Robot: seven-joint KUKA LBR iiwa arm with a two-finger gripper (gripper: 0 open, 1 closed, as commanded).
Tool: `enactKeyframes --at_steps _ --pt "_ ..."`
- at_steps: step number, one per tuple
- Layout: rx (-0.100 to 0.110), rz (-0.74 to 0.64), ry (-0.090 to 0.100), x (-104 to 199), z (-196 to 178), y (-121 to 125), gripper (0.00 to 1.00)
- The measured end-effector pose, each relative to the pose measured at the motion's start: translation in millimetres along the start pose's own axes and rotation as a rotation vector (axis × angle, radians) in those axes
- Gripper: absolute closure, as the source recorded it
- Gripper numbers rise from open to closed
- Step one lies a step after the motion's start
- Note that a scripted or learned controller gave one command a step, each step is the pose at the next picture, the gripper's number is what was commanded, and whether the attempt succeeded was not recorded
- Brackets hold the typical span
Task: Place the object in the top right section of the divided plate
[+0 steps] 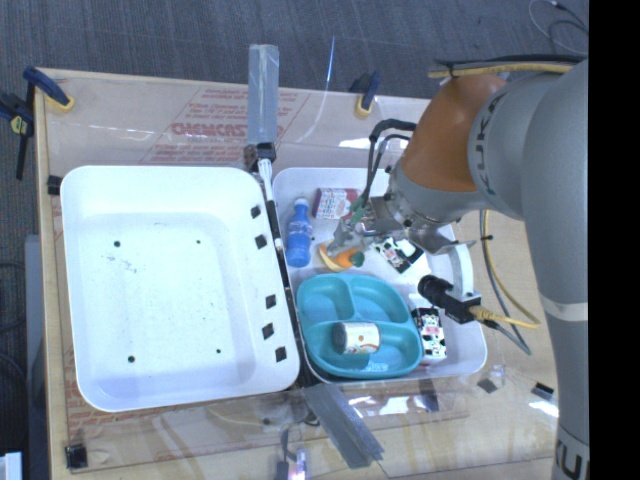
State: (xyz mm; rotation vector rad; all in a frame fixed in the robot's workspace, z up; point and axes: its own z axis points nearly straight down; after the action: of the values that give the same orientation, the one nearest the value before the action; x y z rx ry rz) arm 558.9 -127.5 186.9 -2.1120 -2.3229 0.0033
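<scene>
Hovering at the teal divided plastic plate's (325,333) twelve o'clock, the end effector (352,236) seems pinching a small orange-yellow object (345,259); lower gently toward two o'clock before releasing.

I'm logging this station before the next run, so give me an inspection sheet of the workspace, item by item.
Surface: bench with two shallow white bins; left white bin beside right white bin.
Job's things: teal divided plastic plate in the right bin, a small cylindrical can lying in its lower section; top right section holds nothing.
Clutter: blue plastic bottle, pink printed packet, orange and yellow item, black-and-white patterned item, all in the right bin.
Claw: claw low over the clutter above the plate; finger state unclear.
Cables: yellow and black cables along the arm.
Surroundings: blue clamps on the bench edge; dark carpet beyond.
</scene>
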Motion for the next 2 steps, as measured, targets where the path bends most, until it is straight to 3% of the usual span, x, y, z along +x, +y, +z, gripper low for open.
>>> enactKeyframes --at_steps 1,2 --pt "0.000 0.142 0.000 72.3 -4.6 26.3 1.00" --pt "0.002 0.289 0.001 168.3 -4.1 91.8 1.00"
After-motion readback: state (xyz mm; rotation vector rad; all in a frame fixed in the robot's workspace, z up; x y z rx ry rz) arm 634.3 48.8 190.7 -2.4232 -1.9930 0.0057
